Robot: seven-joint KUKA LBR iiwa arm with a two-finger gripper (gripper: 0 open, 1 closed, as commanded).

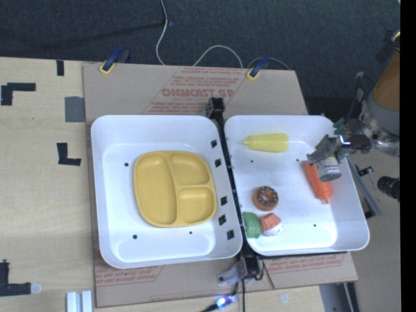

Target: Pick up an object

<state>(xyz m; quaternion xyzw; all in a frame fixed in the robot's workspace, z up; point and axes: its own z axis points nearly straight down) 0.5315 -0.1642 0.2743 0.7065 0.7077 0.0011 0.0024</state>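
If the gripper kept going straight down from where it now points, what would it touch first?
Most likely the orange carrot-shaped toy lying by the right wall of the right white bin. The gripper sits directly over its upper end. Height above it is unclear from this slanted view, so contact may be near.

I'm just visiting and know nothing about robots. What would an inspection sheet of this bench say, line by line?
Surface: two shallow white bins side by side, left bin and right bin, on a cardboard sheet over a wooden bench.
Job's things: in the right bin, a yellow corn cob, an orange carrot, a chocolate doughnut, a green-and-red toy vegetable.
Clutter: a yellow divided plate in the left bin.
Grippers: gripper low over the carrot's upper end; grasp cannot be judged.
Cables: a white cable looping behind the bins.
Surroundings: dark carpet; black tape marks on the bench.
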